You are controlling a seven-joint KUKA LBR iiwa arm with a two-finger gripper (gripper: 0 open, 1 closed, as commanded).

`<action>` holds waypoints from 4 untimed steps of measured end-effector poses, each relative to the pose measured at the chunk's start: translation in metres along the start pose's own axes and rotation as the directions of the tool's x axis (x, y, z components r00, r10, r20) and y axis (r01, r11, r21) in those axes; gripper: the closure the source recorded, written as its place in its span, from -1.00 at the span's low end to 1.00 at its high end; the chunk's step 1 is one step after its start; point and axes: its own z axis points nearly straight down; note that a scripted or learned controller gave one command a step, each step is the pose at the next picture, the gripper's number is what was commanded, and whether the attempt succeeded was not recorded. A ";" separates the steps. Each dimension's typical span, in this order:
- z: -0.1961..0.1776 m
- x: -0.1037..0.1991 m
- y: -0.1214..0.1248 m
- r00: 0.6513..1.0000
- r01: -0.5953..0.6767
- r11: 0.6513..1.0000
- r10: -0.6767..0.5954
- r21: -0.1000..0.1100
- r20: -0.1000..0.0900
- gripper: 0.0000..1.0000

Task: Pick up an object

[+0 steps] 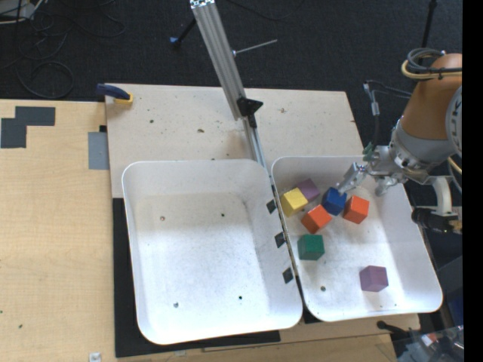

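Robot arm [430, 119] reaches into the right bin [411, 274], its gripper [349, 185] low over a cluster of cubes

The fingers' state cannot be told from above; the blue cube [333, 200] sits just below the tips, touching or nearly so. An orange cube [356, 209] lies just right of that one, another orange cube [317, 218] just beyond it, the yellow cube [295, 200] and mauve cube [309, 188] to the gripper's left, the green cube [310, 246] farther off, the purple cube [373, 278] well apart
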 end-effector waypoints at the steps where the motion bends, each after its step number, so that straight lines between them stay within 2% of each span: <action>1: 0.041 0.001 -0.005 1.000 0.000 1.000 0.000 -0.011 0.001 -1.00; 2: 0.044 -0.002 0.001 1.000 -0.001 1.000 0.002 -0.031 0.010 -1.00; 3: 0.036 -0.005 0.000 1.000 -0.004 1.000 0.005 -0.028 0.014 1.00; 4: -0.007 -0.002 0.001 1.000 0.001 1.000 -0.001 -0.011 0.002 1.00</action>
